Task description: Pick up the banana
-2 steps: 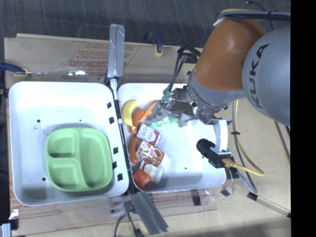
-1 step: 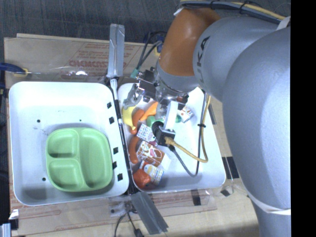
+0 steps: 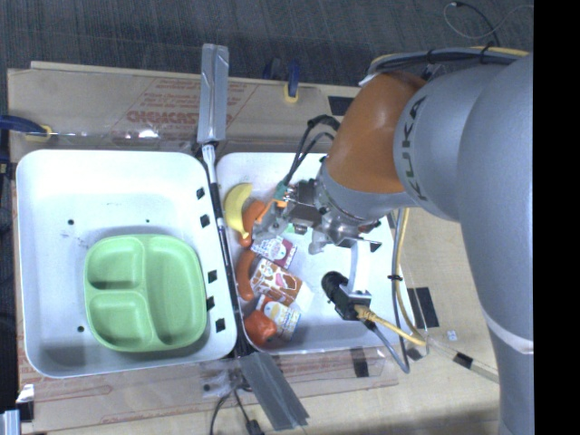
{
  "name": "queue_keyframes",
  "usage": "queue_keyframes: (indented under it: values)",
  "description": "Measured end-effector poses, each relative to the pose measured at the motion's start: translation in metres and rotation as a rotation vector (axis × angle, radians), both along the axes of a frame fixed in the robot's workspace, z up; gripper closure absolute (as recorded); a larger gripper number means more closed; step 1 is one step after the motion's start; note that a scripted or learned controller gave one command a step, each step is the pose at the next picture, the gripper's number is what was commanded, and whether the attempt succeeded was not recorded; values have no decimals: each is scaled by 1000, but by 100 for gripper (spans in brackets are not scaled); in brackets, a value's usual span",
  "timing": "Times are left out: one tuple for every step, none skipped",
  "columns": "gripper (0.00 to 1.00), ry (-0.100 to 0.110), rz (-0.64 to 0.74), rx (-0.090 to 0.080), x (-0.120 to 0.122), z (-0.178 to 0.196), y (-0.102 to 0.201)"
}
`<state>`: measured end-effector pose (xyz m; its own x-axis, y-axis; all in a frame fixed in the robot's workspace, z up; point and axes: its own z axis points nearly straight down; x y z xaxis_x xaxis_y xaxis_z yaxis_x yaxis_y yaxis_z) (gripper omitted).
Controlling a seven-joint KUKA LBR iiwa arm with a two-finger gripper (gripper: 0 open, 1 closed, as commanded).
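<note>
Grey arm over banana

My arm reaches in from the right, grey links, orange band just above the wrist. Wrist bent down, cables looping off its left side. Gripper sits low at the arm's left end, pointing left. I can't make out its state from here.
</note>
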<state>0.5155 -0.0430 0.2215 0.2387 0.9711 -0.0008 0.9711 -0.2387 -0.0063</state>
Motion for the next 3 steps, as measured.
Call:
queue_keyframes:
  values:
    - [0,-4,278,0,27,31,74]
    - [100,-1,281,-1,28,41,74]
    - [0,-2,281,-1,28,41,74]
